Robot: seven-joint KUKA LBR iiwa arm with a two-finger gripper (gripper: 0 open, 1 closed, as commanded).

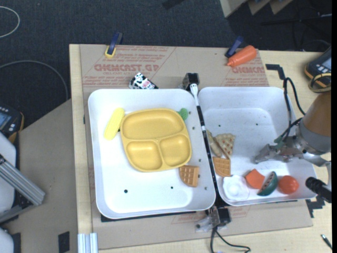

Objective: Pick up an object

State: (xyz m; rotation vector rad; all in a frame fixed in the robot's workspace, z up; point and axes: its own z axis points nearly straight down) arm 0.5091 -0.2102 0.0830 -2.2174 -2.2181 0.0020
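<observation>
In the right bin (pixel 247 101), my gripper (pixel 266 154) hangs low over the floor near the right wall, with the arm's orange band (pixel 321 117) above it. Just below it lie an orange piece (pixel 254 178), a watermelon slice (pixel 267 184) and a red tomato (pixel 287 184). To its left are a toast wedge (pixel 224 142), a waffle square (pixel 222 166) and a white round piece (pixel 234 187). Nothing shows held in the gripper.
The left bin (pixel 105 194) holds a yellow divided plate (pixel 155 138), a yellow corn cob (pixel 113 123), a green item (pixel 183 113) and a waffle (pixel 189 175). On the bench behind lie an orange carrot (pixel 242 56), a cow-patterned toy (pixel 142 81) and a yellow clip (pixel 111 49).
</observation>
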